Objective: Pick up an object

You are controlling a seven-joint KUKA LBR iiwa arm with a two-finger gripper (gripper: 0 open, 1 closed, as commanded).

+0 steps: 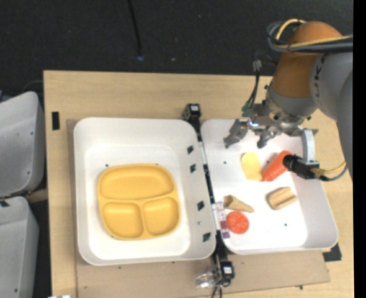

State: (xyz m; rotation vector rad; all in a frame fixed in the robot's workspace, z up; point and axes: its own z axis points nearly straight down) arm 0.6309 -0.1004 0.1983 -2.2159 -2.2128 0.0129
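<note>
On the wooden counter [59, 98], the right bin [307, 228] holds the toy food. The claw [250, 135] hangs released over its far edge beside the yellow piece [251, 165], apparently lining up a grasp.

Tray [138, 200] in left bin [84, 166]

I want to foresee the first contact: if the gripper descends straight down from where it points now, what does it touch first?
Probably bare floor of the right bin, just above the pale yellow piece. The gripper hangs near it, so it might clip its top edge; depth is unclear.
</note>
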